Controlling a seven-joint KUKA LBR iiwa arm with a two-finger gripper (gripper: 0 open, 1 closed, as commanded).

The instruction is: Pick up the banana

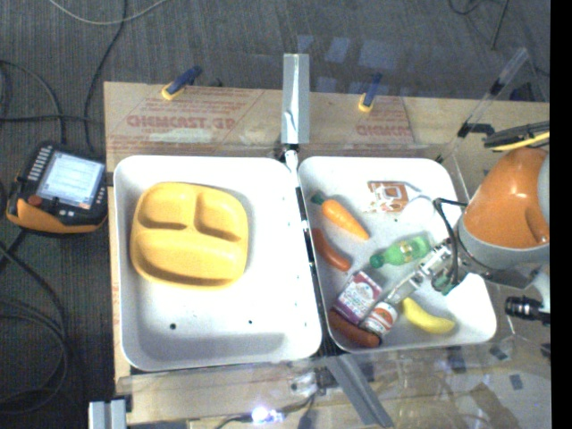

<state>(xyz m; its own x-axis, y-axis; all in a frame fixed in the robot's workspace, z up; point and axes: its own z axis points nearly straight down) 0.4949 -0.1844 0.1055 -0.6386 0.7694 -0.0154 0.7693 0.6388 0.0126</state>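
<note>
The banana [429,318] lies in the lower right of the frame, near the front corner of the right bin [474,329], hemmed in by clutter. A small red-capped bottle [384,316] sits just beside its left end, and a green bottle [400,254] lies above. The end effector [435,268] hovers just above the banana — whether it is spread or pressed together I cannot tell. A descent slightly off could nudge the bottle or strike the bin wall instead. The banana is yellow, short, gently curved and smooth — likely to slip.
</note>
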